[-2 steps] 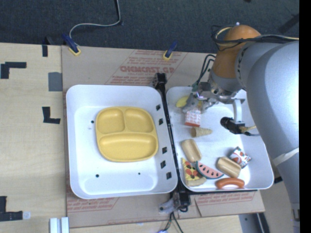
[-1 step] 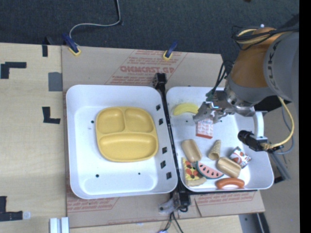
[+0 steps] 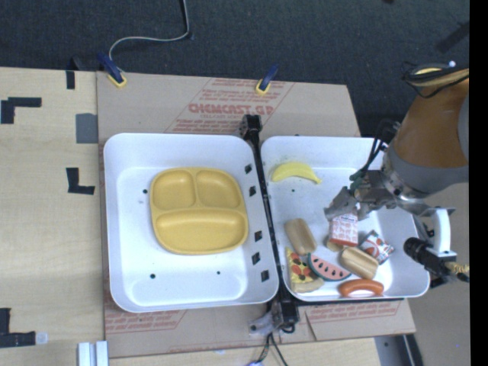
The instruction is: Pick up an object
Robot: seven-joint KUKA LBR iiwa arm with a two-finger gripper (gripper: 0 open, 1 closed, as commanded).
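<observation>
Two shallow white bins sit side by side on a sheet of brown cardboard (image 3: 221,109). In the left bin (image 3: 126,204) lies a yellow divided plate (image 3: 199,210), flat on its base, with two small compartments at the far side and one long one nearer the camera. A black divider (image 3: 260,197) runs between the bins.

The right bin (image 3: 335,149) holds the toy food. A yellow banana (image 3: 295,173) lies near its far left corner, apart from the rest. Closer to the camera, a tan bread roll (image 3: 300,236) sits just above a pizza slice (image 3: 300,273), and a watermelon slice (image 3: 329,268) lies beside them. Right of these are a red-and-white carton (image 3: 344,231), a hot dog bun (image 3: 359,262), a small red-and-white packet (image 3: 377,247) and a red sausage (image 3: 361,287) near the front wall.

The gripper (image 3: 352,198) hangs over the right bin, just above the carton, on the grey and orange arm (image 3: 431,139). Its fingers appear spread apart with nothing visibly between them.
</observation>
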